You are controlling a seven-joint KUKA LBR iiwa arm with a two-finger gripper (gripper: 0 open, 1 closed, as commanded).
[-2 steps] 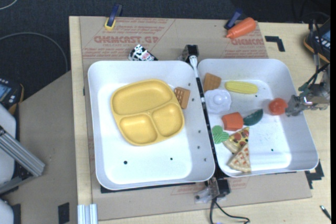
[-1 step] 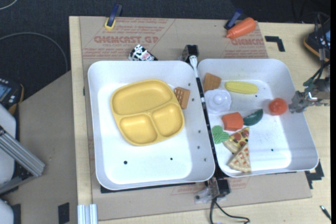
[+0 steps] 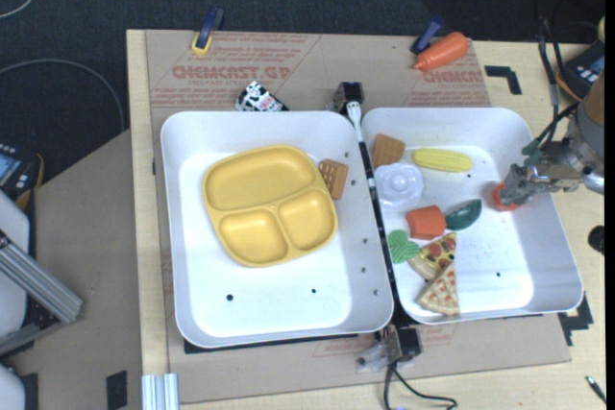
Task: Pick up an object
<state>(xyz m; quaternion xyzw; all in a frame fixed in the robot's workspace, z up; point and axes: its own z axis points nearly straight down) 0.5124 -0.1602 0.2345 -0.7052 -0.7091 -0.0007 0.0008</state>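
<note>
White plastic forms the two shallow bins set side by side on the cardboard-covered worktop (image 3: pixel 288 62). The left bin (image 3: pixel 279 312) holds a yellow three-compartment plastic tray (image 3: pixel 269 204), with a small tan waffle-patterned toy (image 3: pixel 333 176) touching the tray's right edge. In the right bin (image 3: pixel 538 274) are gathered a tan bread-like piece (image 3: pixel 388 151), a yellow toy corn cob (image 3: pixel 441 160), a clear round lid-like piece (image 3: pixel 398 182), an orange-red toy block (image 3: pixel 426 222), a dark green leaf-shaped toy (image 3: pixel 465 214), a green toy (image 3: pixel 401 249) and two pizza-slice toys (image 3: pixel 440 278), clustered toward the bin's left half. The gripper (image 3: pixel 519 182) is seen low over the right bin's right side, reaching in from the right. A small red round object (image 3: pixel 505 198) lies at the fingers; it appears to be touched by them, but whether they are clenched on it cannot be told. An orange toy carrot (image 3: pixel 443 51) rests on the worktop behind the bins, and a black-and-white toy (image 3: pixel 258 98) lies near the left bin's far rim.
</note>
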